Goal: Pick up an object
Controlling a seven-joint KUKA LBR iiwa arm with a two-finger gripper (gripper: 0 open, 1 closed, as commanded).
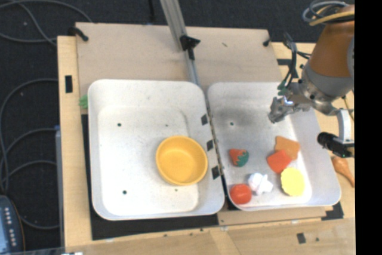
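My pincer [278,110] hung over the right bin [250,98]; I could not tell its state. The toys lay below: an orange block [279,160], a yellow disc [292,181]. I read no writing anywhere.

Single fixed camera, mounted above the bench [131,54], looking down at a slant so the far edge of the bench sits toward the top of frame and the near edge at the bottom. Stand-off is moderate: both white bins fit whole in frame, left bin [113,128] and right bin [250,104] side by side across the middle, with dark floor and loose cables visible beyond the bench at left and top. An aluminium strut [170,0] slants in from top centre. The arm [331,63] enters from the right edge, partly cropped.
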